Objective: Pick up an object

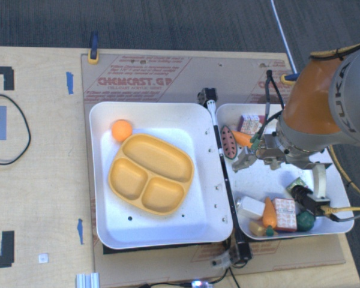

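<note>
The arm [324, 98] comes in from the right side and bends down over the right bin [342, 228]. Its orange band is above the wrist, and the gripper [247, 159] points to the left, low over the upper left part of this bin. The two fingers look a little apart, with nothing between them, but they are small and partly in shadow, so I cannot tell surely if they are spread or pressed together.

Just above the gripper lies an orange carrot-like piece [242, 138], close to the fingertips but not between them. To the left of the gripper, near the bin wall, a watermelon slice [229, 143] lies flat. Above the gripper, a little more to the back, stands a small pinkish box [249, 125]. Below the gripper, near the front wall, there are a white block [251, 207], an orange carrot [269, 213], a red and white box [285, 215] and a dark green round thing [305, 221], all close together.

The white floor directly below the gripper is bare, so this is the open room. The rims between the two bins are just left of the fingers. Far to the left, in the left bin [102, 179], lie a yellow divided plate [150, 173] and an orange ball [122, 130], well apart from the gripper.
</note>
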Controlling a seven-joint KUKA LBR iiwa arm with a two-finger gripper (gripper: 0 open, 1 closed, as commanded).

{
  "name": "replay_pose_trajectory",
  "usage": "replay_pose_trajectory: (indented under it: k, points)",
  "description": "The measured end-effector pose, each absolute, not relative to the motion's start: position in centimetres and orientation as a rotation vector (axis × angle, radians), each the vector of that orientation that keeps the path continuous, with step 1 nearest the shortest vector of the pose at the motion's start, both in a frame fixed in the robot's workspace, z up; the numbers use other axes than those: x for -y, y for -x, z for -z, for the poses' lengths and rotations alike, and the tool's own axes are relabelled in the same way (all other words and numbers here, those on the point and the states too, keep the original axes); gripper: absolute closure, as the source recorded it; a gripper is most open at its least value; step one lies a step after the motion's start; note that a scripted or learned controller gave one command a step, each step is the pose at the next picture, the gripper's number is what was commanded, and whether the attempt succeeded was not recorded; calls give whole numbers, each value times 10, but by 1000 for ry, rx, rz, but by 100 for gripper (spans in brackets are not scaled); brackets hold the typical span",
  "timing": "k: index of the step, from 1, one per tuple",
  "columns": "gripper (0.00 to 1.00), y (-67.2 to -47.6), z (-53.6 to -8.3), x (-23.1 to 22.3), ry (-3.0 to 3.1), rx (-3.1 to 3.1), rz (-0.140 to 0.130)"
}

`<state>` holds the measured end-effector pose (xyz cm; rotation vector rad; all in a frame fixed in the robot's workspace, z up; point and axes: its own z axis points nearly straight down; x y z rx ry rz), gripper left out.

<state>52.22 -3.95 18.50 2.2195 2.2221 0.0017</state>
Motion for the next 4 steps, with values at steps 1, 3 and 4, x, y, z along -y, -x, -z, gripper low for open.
replay_pose_trajectory:
  k: [1,3,4]
  points:
    - [0,-496,-86,112,-2221,-2218,-1]
    - [0,-498,-97,112,-2219,-2214,-5]
    - [100,-499,-107,112,-2216,-2212,-8]
